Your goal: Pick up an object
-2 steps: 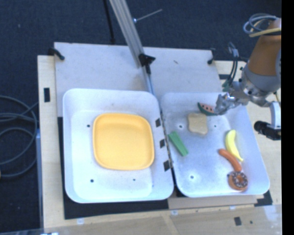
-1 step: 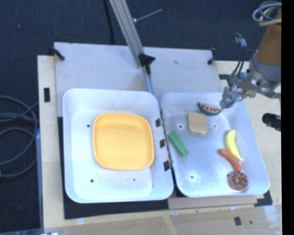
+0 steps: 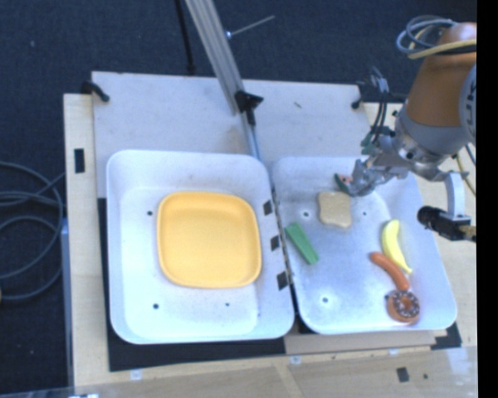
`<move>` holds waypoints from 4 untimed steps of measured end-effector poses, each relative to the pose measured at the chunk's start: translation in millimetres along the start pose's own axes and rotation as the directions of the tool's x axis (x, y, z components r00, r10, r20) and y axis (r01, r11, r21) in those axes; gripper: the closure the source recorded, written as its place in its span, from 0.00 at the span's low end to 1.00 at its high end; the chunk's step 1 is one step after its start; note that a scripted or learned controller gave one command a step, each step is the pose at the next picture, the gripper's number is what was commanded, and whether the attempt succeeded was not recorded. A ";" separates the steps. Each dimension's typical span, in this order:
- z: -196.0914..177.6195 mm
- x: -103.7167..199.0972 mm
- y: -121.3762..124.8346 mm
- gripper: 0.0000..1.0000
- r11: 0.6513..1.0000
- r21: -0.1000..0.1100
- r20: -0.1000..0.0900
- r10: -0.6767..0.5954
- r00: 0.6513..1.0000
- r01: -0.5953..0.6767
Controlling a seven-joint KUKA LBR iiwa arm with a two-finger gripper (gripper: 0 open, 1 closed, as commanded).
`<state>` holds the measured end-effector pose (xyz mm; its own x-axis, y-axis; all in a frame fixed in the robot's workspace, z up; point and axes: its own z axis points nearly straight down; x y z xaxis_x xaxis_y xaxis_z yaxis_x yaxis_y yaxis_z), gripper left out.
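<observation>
Five loose things lie in the right bin (image 3: 432, 305): a tan bread-like piece (image 3: 335, 210), a green block (image 3: 301, 244), a banana (image 3: 394, 245), a sausage (image 3: 391, 269) and a chocolate doughnut (image 3: 403, 306). The left bin (image 3: 124, 181) carries a yellow plate (image 3: 208, 239). The gripper (image 3: 358, 179) hangs over the upper part of the right bin, and the view is too coarse to tell how it is set or whether anything is in it.

Judging by position, the step in hand is the descent onto a target, and the tan piece looks the likeliest one. It lies just below and a little to the left of the gripper in the picture, near it but apart. The green block is farther left, close to the bin's inner wall; the banana, sausage and doughnut sit well apart toward the lower right.

To do this well, the arm should centre squarely over the tan piece before going down, since a grasp begun from the piece's upper right edge would probably clip it and push it away. The piece looks flat and low, so the tips would need to reach almost to the bin floor and straddle its narrower width. The banana and sausage nearly touch, so they are a poorer choice: closing on one could nudge the other.
</observation>
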<state>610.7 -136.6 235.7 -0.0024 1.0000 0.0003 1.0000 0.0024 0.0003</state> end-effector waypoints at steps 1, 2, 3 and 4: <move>8.0 45.9 -10.6 1.00 1.000 0.001 0.000 0.000 1.000 0.000; -5.3 96.8 -23.8 1.00 1.000 -0.002 -0.001 -0.001 1.000 0.001; -9.9 153.5 -45.2 1.00 1.000 -0.001 -0.001 -0.002 1.000 0.002; -17.6 204.0 -63.8 1.00 1.000 -0.001 -0.001 -0.001 1.000 0.001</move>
